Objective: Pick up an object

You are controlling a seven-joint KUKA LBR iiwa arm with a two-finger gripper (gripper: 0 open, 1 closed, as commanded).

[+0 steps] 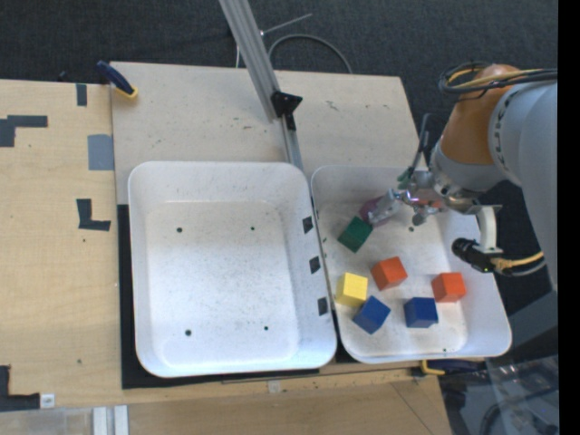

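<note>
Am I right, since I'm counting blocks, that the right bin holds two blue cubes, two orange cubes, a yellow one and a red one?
Not quite: the camera view shows no red cube. The sixth is a green cube, near the gripper in the right bin.

Fixed overhead camera, slanted down on both bins (pixel 136 188).

6 cubes (pixel 390 272) lie in the right bin (pixel 485 333): green, yellow, 2 orange, 2 blue.

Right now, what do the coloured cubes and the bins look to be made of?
The cubes, such as the yellow cube and green cube, look like painted wood or plastic: flat matte colour, crisp edges. The right bin and left bin look like moulded white plastic: rounded rims, speckled scuffs.
</note>
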